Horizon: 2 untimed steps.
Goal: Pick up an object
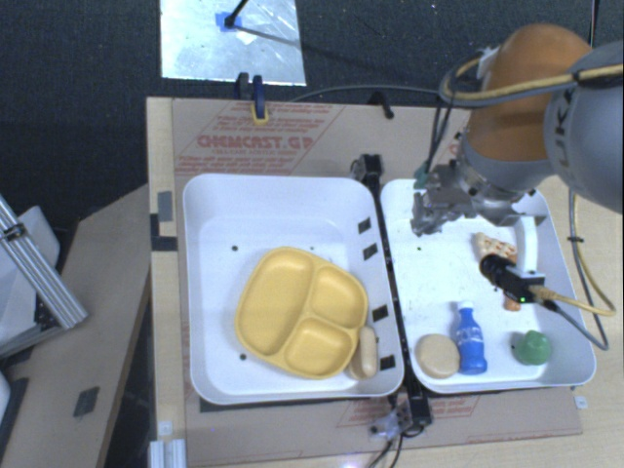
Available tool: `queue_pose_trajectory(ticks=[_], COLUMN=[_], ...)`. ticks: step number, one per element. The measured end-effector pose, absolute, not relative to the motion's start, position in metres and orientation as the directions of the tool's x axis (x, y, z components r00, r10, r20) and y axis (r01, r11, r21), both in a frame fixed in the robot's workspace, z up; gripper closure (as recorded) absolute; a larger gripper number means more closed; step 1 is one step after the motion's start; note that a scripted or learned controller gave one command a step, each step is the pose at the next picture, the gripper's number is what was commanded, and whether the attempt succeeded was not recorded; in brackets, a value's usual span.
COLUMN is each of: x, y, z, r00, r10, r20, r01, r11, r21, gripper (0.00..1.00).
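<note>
My gripper [425, 220] hangs over the upper left part of the right bin [409, 295], above bare white floor, with no object seen in it. A blue bottle [469, 337] lies near the bin's front. A round tan bun [438, 355] touches the bottle's left side. A green rounded object [532, 347] sits in the front right corner. A tan and brown piece [495, 247] lies right of the gripper, partly under the arm.
The left bin [219, 222] holds a yellow divided plate [302, 310], with a beige oval piece [365, 351] against its right front edge. A black divider [382, 261] separates the bins. The arm's orange and grey bulk [531, 96] overhangs the right bin's back.
</note>
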<state>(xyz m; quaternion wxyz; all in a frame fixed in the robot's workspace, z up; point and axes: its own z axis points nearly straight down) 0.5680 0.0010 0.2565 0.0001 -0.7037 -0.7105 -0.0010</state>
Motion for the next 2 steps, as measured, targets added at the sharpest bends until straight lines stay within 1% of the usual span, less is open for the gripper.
queue_pose_trajectory(ticks=[2], x=[0.587], y=[0.099], z=[0.254], r00=[-0.009], r10=[1.000], r20=[0.002], r01=[1.000], r11=[0.009], r21=[0.003], gripper=[1.00])
